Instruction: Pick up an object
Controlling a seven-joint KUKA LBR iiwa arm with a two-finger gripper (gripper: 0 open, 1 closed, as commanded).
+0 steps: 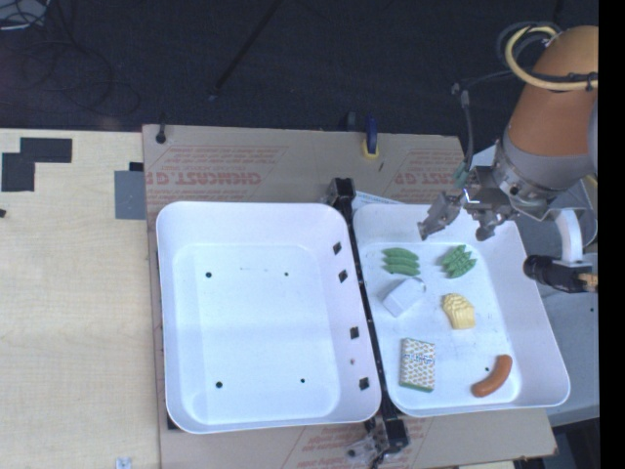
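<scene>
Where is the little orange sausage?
The small orange toy sausage lies in the right white bin, near its front right corner, right of the green-and-white patterned packet and below the yellow corn piece.

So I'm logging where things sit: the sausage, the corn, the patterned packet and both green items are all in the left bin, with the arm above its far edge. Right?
Not quite. The camera view shows the sausage, corn, packet and both green items in the right bin, with the arm above that bin's far edge.
</scene>
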